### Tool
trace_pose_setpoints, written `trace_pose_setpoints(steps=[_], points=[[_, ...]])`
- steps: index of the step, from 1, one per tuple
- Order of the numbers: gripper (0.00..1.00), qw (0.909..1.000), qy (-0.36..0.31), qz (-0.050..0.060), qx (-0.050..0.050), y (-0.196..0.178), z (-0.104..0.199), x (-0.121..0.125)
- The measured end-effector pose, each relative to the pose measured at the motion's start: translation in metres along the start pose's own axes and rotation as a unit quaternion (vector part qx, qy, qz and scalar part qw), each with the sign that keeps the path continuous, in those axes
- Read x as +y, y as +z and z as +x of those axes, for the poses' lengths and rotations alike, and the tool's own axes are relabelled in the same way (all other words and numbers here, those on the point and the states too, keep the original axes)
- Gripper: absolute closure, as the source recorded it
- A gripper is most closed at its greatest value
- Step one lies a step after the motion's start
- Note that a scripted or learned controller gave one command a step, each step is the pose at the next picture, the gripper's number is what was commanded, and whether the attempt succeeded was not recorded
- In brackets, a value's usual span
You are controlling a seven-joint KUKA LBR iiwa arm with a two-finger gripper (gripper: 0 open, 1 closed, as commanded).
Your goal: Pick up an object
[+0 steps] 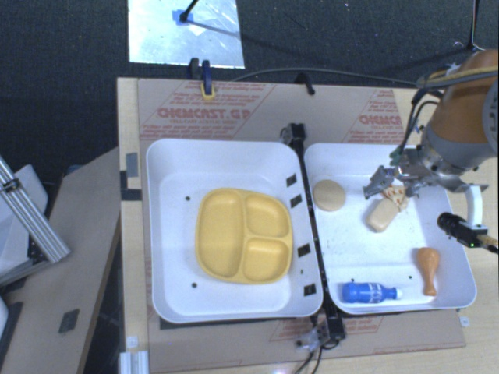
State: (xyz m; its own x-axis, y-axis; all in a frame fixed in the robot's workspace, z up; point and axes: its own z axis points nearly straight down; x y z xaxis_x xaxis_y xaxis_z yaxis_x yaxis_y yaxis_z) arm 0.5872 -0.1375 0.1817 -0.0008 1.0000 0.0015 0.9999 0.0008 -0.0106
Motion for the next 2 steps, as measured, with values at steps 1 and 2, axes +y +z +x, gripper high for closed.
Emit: trace_pose_setpoints(steps=[1,2], points=[[0.0,1.0,-0.001,-0.006,-0.001,-0.007,0.0,0.003],[0.0,1.0,-0.001,-0.005,0.0,0.049,0.008,-0.003]])
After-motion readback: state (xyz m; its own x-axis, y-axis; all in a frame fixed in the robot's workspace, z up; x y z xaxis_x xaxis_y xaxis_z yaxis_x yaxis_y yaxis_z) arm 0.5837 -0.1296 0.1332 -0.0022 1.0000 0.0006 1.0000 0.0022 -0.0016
